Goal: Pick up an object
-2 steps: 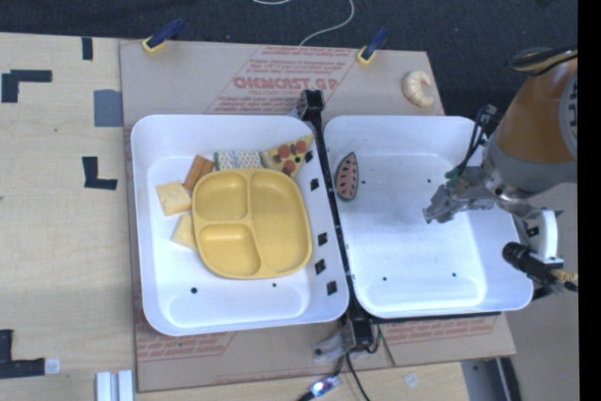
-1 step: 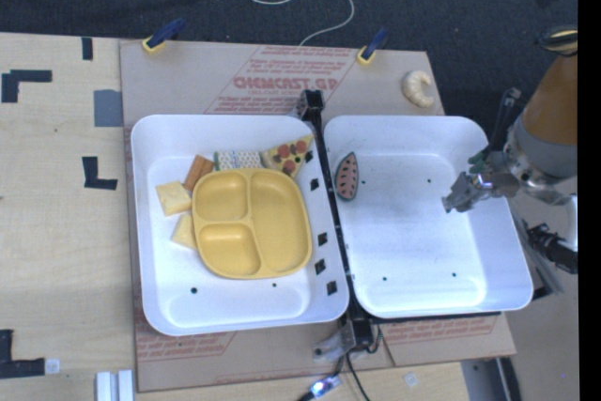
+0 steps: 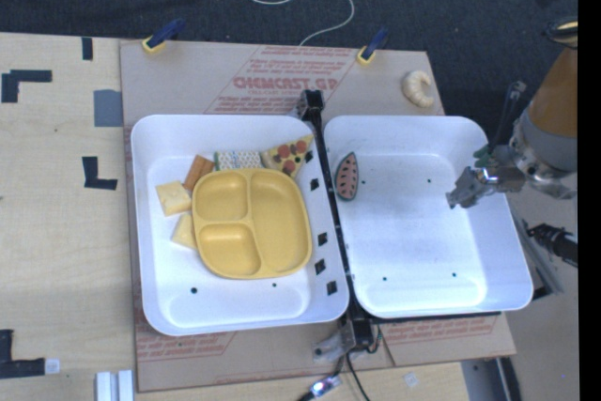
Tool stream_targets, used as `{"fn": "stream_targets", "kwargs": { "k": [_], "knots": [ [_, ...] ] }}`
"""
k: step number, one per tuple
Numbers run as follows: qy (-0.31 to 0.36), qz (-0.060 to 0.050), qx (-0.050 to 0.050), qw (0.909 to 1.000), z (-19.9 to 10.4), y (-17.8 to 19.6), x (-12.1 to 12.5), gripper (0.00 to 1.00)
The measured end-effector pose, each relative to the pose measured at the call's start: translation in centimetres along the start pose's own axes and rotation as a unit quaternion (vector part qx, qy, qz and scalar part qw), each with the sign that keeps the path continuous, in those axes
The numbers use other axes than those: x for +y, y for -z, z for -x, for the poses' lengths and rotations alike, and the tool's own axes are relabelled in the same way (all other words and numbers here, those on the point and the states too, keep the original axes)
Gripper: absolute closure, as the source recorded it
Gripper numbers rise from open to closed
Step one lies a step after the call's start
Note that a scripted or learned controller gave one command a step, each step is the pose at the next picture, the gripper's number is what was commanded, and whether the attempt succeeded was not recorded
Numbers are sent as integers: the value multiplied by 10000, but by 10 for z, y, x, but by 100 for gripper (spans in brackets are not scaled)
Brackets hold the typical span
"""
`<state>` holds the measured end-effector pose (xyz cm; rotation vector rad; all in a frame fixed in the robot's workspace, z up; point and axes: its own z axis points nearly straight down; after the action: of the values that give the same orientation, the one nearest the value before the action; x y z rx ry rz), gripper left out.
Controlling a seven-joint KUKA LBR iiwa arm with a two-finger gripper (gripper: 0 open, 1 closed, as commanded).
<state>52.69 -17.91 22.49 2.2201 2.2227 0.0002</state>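
Camera view, fixed above the bench (image 3: 56,202), looks down at a slant on two shallow white bins set side by side on a sheet of printed cardboard (image 3: 282,80). The left bin (image 3: 150,286) holds a yellow divided plate (image 3: 252,223) lying flat near its middle, with several small toy food pieces tucked around its upper and left edges: a pale square cracker (image 3: 173,198) touching the plate's left rim, a brown piece (image 3: 197,171) just above that, and a slice of pizza (image 3: 289,154) against the plate's upper right corner. The right bin (image 3: 470,296) carries a single watermelon slice (image 3: 347,176), red with dark seeds, resting against the bin's left wall near the divider between the bins. The arm comes in from the right, its orange band (image 3: 554,103) above the wrist, and the gripper (image 3: 467,191) hangs over the right side of the right bin, well apart from the watermelon slice. Nothing shows between the fingers, but whether they are spread or closed cannot be told at this angle. A pale curved object (image 3: 419,88) lies on the cardboard beyond the right bin's far edge. Two blue and yellow clamps (image 3: 163,35) pin the cardboard's far edge.
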Motion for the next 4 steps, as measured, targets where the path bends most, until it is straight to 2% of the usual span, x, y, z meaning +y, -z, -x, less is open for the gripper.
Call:
{"fn": "stream_targets", "kwargs": {
  "k": [2, 3, 4],
  "knots": [
    [24, -1, 5, 10000, -78, -11, 59, 100],
    [19, -5, 5, 10000, -108, -8, 70, 100],
    [-3, -4, 0, 10000, -93, 6, 62, 100]
  ]
}}
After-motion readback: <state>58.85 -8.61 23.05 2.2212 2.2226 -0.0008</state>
